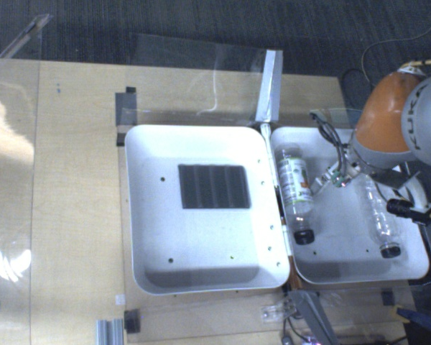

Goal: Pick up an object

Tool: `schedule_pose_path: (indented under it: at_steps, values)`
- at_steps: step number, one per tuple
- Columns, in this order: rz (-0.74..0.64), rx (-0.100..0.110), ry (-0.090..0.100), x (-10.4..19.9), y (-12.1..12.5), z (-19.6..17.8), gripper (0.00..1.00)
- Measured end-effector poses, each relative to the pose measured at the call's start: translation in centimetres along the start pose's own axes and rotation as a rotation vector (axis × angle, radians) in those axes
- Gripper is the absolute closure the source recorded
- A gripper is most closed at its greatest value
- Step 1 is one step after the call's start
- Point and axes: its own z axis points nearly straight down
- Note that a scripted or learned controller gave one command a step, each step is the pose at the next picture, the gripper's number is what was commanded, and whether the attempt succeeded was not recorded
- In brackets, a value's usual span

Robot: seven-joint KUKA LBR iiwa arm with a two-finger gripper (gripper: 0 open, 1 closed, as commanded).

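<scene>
The labelled bottle [294, 192] lies in the right bin [330, 268] by its left wall, long way up and down, just left of the gripper [335, 177], whose grip cannot be told.

the only letters that can be read stand on the grey arm [424, 117], at the right edge: "ku" in dark print, cut off by the border of the view. the bottle [294, 192] lying in the right bin [359, 268] carries a white and green label [293, 180], but its print is too small and blurred to read. the clear bottle [381, 218] near it shows no text that can be made out.
</scene>
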Motion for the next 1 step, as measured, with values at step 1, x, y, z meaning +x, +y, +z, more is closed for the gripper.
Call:
schedule_pose_path:
  at_steps: [1]
  values:
    - [-0.031, 0.02, -0.003, -0.09, 0.77, 0.0, 0.0]
